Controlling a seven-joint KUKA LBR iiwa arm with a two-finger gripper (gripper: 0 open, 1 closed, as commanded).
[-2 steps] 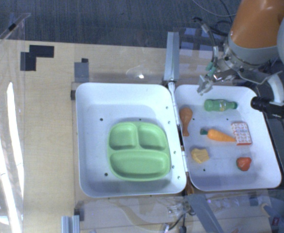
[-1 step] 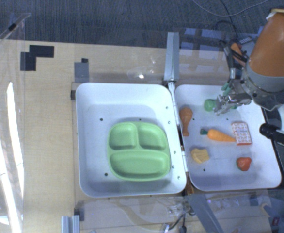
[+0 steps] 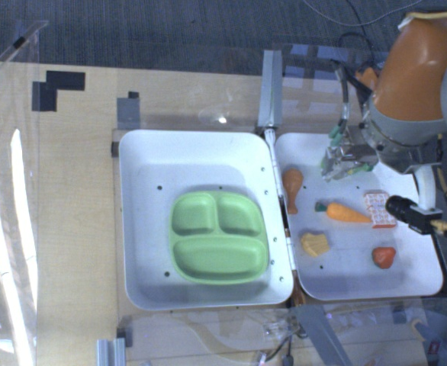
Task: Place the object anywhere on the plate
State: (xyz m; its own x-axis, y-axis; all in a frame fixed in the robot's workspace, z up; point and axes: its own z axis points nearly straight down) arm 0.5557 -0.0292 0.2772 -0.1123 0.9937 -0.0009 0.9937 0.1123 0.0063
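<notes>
Camera view: the gripper [image 3: 348, 161] hangs above the right bin [image 3: 429, 280] at its twelve o'clock edge, fingers apparently spread and pinching nothing. The carrot [image 3: 344, 213] lies nearest, at six o'clock from it (a chicken leg [image 3: 292, 182] sits further left). Descend straight, straddle the carrot's middle, then carry toward nine o'clock to the green plate [image 3: 179, 252].

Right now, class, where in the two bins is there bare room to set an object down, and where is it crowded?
Free: all three compartments of the green plate, and the left bin floor around it. Crowded: the right bin, holding a chicken drumstick, carrot, yellow piece, red piece and small carton, with the pincer above.
</notes>
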